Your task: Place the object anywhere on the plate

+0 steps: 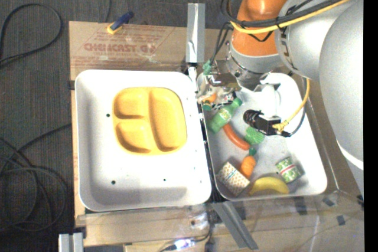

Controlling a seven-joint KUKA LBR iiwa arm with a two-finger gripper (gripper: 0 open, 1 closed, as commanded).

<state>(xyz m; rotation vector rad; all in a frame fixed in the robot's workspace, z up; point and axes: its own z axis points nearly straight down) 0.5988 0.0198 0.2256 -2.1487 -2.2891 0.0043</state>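
The arm's wrist covers most of the tool (215,91), so I cannot tell how it stands or whether it has hold of anything. It sits at the right bin's (313,177) ten o'clock corner. A green bottle (220,118) lies just beside it at five o'clock. The yellow plate (149,119) sits in the left bin (94,186), at nine o'clock.
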